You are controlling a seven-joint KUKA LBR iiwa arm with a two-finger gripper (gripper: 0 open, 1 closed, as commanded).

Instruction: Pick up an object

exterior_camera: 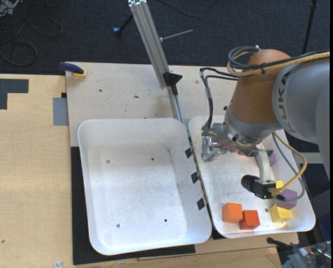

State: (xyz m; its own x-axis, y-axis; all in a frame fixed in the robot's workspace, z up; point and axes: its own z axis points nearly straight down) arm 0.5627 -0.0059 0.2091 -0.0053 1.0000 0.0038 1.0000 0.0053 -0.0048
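The arm [278,99] filled the frame's right side, cut off at the edge, hiding much of the right bin [211,205]. The gripper [212,145] sat over that bin's upper part; its state could not be determined. Orange [232,212], red [250,219], yellow [281,213] and purple [288,195] blocks lay lower right. No legible writing was seen.

Wooden bench [122,91] bearing two white bins: left bin [134,186] and right bin [211,194] touching it; blue-and-yellow clamp [71,68] beyond the left bin's far corner.
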